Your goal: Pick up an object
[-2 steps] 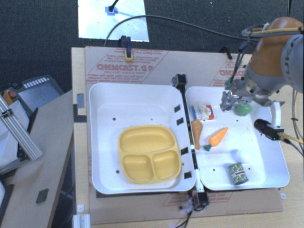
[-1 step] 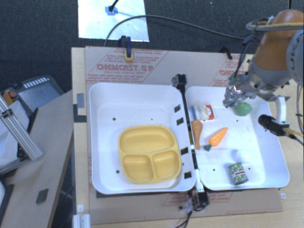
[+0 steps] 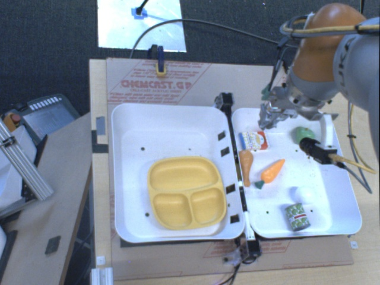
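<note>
While you look down on the bench, nearest you in the left bin [image 3: 127,159] lies a yellow divided plate [image 3: 186,192], with three compartments, resting flat on the bin floor toward its near right corner. Across the central divider, the right bin [image 3: 347,215] carries the loose things you could pick from. Closest to its near edge stands a small green can [image 3: 297,216], tilted a little, well apart from the rest. Just beyond it you can make out a pale, white object [image 3: 298,193] that is hard to tell from the bin floor. Further in, an orange carrot [image 3: 272,171] lies slantwise near the middle of the bin, its green end pointing toward the divider. Beside it, right against the divider edge, a second orange carrot [image 3: 246,167] lies nearly lengthwise along that edge. Just past that one sits a small white packet with red and blue print [image 3: 253,139]. Toward the far right edge you see a green round item [image 3: 304,133] with a black part of the arm's fittings lying next to it. Above the far part of this bin hangs the gripper [image 3: 268,119], close over the printed packet; whether its jaws are spread or closed you cannot tell from this angle
</note>
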{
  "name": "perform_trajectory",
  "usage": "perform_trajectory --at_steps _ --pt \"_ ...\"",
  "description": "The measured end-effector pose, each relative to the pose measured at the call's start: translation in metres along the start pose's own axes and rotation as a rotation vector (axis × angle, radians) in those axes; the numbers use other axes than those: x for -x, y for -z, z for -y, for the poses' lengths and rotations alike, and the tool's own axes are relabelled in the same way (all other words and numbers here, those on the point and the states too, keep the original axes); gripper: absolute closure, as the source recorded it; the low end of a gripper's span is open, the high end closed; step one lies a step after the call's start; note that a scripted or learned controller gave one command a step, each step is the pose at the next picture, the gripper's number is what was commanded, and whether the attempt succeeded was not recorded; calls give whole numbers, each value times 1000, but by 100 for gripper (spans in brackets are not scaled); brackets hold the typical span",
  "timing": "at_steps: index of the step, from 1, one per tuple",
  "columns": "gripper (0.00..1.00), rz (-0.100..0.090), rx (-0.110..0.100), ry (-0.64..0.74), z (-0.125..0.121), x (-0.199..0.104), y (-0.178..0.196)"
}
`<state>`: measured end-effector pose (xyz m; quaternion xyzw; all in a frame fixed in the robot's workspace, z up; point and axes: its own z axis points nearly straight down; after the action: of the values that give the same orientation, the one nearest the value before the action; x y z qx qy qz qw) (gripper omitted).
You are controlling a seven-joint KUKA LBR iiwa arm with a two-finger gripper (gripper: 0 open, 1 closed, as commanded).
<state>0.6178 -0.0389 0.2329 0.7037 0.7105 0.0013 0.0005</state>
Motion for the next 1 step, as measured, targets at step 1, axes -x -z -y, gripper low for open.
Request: perform_trajectory --at_steps 1 --pt "100 0 -1 -1 -1 -48 -9"
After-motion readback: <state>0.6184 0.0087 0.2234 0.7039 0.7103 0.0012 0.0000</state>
